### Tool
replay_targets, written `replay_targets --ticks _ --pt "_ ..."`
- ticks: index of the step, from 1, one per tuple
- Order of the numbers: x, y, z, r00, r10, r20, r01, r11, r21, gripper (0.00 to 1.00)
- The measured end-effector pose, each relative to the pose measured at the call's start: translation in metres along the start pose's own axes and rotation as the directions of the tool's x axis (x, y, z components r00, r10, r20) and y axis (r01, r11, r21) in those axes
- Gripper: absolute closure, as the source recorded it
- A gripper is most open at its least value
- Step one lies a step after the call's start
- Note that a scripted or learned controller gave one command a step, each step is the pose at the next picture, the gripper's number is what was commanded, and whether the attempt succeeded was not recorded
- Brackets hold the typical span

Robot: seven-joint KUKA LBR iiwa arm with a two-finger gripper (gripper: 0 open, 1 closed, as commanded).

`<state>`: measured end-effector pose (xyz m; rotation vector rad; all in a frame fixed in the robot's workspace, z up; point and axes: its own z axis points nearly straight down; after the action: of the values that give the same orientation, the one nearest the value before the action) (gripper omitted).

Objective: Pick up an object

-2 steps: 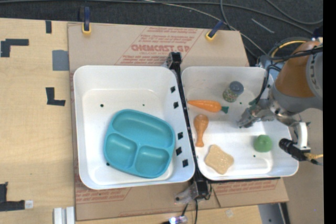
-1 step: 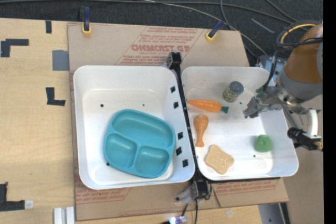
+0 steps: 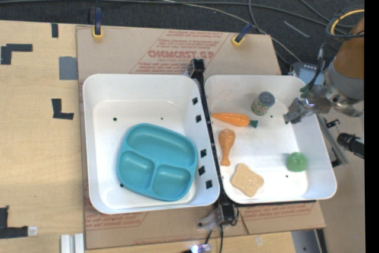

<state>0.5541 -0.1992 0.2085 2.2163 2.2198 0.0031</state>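
Observation:
The right bin (image 3: 308, 189) holds several toy foods: an orange carrot (image 3: 231, 119), a small grey-lidded jar (image 3: 262, 103), a chicken drumstick (image 3: 226, 144), a tan bread slice (image 3: 247, 180) and a green round piece (image 3: 296, 162). My gripper (image 3: 294, 114) hangs over the bin's right side, right of the jar and above the green piece. Nothing shows between its fingertips. Its tip is small and dark against the bin.
The left bin (image 3: 98, 103) holds a teal divided plate (image 3: 157, 161). A black divider with clips (image 3: 203, 127) runs between the bins. Cables (image 3: 284, 9) lie on the dark floor behind, and the arm's orange band (image 3: 350, 56) stands at the right.

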Motion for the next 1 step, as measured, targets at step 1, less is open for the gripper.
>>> replay_targets --ticks 1 --pt "0.0603 0.0046 -0.0091 1.000 -0.005 -0.004 0.005 1.000 0.004 1.00"
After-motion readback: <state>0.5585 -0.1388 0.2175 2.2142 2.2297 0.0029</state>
